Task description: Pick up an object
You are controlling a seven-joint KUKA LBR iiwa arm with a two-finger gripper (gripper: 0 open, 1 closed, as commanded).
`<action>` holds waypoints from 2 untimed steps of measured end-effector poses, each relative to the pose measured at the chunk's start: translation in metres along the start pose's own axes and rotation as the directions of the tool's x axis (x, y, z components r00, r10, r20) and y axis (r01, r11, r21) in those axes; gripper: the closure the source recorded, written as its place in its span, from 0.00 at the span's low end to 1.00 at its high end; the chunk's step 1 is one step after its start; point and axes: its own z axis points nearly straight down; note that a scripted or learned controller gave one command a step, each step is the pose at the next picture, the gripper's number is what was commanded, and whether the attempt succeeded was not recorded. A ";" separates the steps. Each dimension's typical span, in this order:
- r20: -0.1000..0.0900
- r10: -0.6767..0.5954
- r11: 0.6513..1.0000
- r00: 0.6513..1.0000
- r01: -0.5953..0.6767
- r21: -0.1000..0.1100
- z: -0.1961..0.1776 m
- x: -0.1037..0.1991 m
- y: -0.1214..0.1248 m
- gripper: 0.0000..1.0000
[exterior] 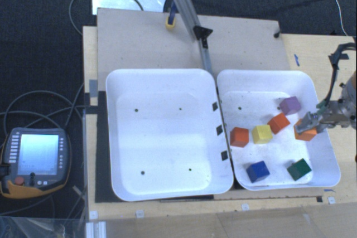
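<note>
I am seeing my gripper point(308, 126) sitting over the right bin point(312, 83), fingers closing around an orange block point(306, 132); purple point(289, 105), yellow point(262, 134), blue point(257, 170) and green point(299, 169) blocks are lying nearby.

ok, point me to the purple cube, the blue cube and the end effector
purple cube point(290, 104), camera view, middle of its top face.
blue cube point(257, 170), camera view, middle of its top face.
end effector point(310, 124), camera view, its tip by the orange block at the right bin's right side.

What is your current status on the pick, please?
End effector over right bin, at orange block; grasp unconfirmed. Six other blocks clear.
</note>
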 end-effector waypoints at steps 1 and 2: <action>-0.001 0.001 1.000 1.000 -0.001 0.004 -0.013 0.000 0.001 1.00; -0.003 -0.005 1.000 1.000 0.005 0.003 -0.015 0.041 0.029 1.00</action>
